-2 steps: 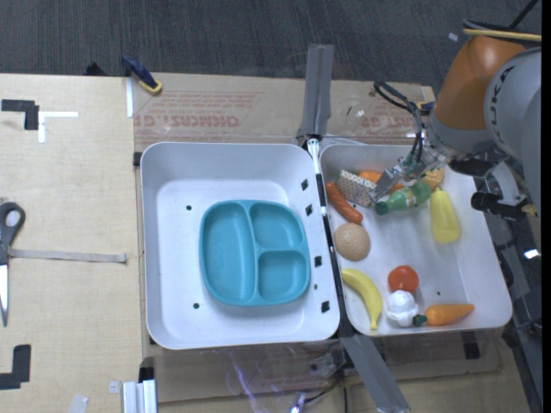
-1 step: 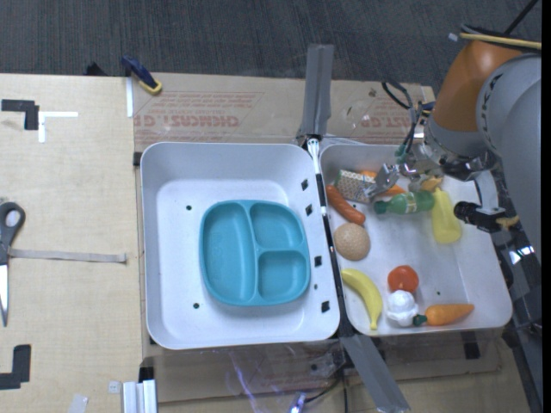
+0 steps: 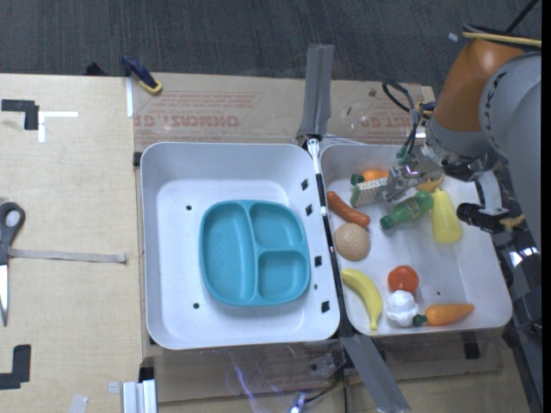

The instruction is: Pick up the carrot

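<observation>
Scissors (image 3: 7, 248) lie far left on the table (image 3: 69, 205), then comes the left bin (image 3: 164, 179) with its blue divided plate (image 3: 256, 253). Right bin (image 3: 482, 304) next: sausage (image 3: 347, 209), round bun (image 3: 352, 241), banana (image 3: 365, 294), tomato (image 3: 402, 278), and the carrot (image 3: 448, 314) lying at the near edge. Gripper (image 3: 405, 179) hovers at the far end over a green bottle (image 3: 407, 212), well apart from the carrot, and whether it's open or closed I cannot tell.

Bright, even light from overhead, and both white bins (image 3: 164, 256) read clean without blowing out. Shadows are soft and short, tucked just under the blue tray (image 3: 256, 252). A faint sheen shows on the clear plastic sheet (image 3: 207, 119) at the top. Focus is fairly sharp mid-frame; the arm (image 3: 499, 101) at the right looks slightly soft.
</observation>
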Available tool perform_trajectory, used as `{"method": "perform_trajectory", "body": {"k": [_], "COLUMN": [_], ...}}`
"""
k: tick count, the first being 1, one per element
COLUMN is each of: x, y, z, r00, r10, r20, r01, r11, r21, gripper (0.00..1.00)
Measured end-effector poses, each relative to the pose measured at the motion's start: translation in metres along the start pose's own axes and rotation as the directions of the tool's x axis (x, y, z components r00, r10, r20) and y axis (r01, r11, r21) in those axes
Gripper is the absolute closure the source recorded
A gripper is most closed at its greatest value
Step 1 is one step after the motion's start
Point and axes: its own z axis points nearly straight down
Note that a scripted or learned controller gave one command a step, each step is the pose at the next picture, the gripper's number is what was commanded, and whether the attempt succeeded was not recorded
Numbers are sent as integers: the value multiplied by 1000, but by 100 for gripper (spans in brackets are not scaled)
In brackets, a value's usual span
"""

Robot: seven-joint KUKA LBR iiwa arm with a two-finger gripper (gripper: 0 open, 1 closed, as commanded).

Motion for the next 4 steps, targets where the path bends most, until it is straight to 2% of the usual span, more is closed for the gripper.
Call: {"method": "perform_trajectory", "body": {"k": [1,2,3,4], "x": [-1,2,25,31], "y": [2,0,-1,1], "z": [-2,8,10,2], "r00": [1000,985,916,918], "r10": [0,170,401,396], "r20": [4,9,18,7], "r01": [0,-170,-401,-396], "r11": [1000,985,916,918], "r21": [-11,-4,8,12], "gripper": [0,0,0,100]}}
